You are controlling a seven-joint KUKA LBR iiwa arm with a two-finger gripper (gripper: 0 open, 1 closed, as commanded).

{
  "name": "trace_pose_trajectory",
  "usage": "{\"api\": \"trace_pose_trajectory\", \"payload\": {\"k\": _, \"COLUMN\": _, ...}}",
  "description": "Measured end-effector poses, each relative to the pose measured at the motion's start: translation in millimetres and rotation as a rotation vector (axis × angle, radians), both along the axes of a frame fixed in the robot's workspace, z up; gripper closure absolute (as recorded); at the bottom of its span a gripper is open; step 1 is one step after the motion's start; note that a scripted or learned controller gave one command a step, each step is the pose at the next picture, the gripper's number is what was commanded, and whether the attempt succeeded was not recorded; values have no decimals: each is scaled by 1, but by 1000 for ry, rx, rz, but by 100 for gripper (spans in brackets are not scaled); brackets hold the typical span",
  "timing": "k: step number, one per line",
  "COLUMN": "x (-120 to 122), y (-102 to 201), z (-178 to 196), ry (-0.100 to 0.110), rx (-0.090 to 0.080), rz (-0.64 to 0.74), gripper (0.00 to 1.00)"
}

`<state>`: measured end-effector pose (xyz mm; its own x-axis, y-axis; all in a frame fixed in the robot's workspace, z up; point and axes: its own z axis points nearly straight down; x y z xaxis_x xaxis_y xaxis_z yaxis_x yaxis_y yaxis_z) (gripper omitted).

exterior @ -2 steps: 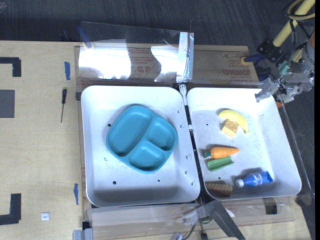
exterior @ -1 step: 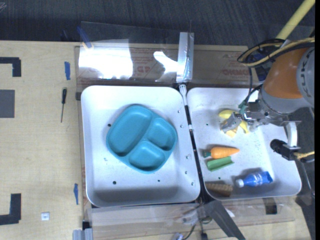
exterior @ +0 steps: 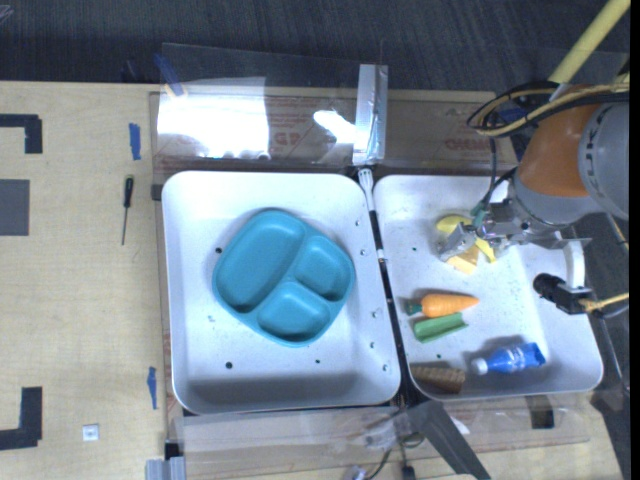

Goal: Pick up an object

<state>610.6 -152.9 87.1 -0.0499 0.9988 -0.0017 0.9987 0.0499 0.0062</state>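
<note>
My gripper is low over the back of the right bin, reaching in from the right under the orange-banded wrist. It sits right at a yellow object, which pokes out to its left and below it; part of that object is hidden by the gripper. Further forward lie an orange carrot, a green vegetable just below it, a blue bottle with a white cap and a brown item at the front rim.
The left bin holds a blue divided plate. A metal divider and a clear sheet stand behind the bins. Cables and a yellow pole hang at the upper right.
</note>
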Motion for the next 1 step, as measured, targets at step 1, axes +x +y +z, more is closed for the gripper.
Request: {"api": "trace_pose_trajectory", "payload": {"k": 1, "x": 1, "y": 0, "z": 12, "ry": -5, "rx": -2, "rz": -1, "gripper": 100}}
